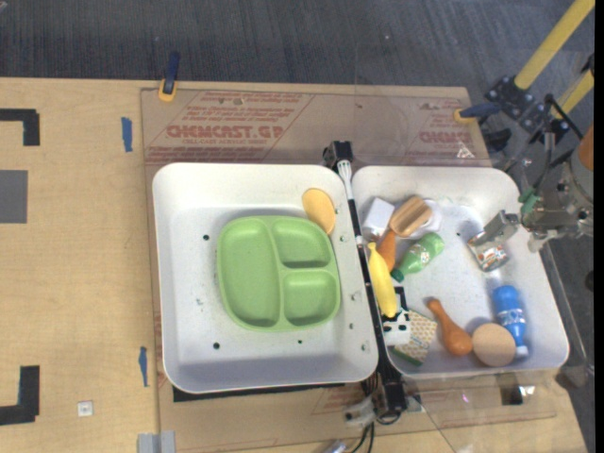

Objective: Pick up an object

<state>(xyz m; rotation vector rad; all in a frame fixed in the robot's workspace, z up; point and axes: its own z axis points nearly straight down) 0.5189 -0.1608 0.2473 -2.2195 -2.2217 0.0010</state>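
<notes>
The right bin [472,192] holds several toy foods. Among them are a bread roll [411,215], a white box [377,215], a green piece [421,253], a yellow banana [381,279] along the left wall, an orange drumstick [449,327], a tan egg [494,344] and a blue bottle [510,311]. My gripper [489,246] hangs low over the right part of this bin, just above the blue bottle and to the right of the green piece. Nothing shows in its grasp.
The left bin [179,253] carries a green divided plate [278,272] and a yellow-orange piece [319,208] at its back right corner. A black divider [354,225] runs between the bins. The arm [557,217] reaches in over the right bin's right wall.
</notes>
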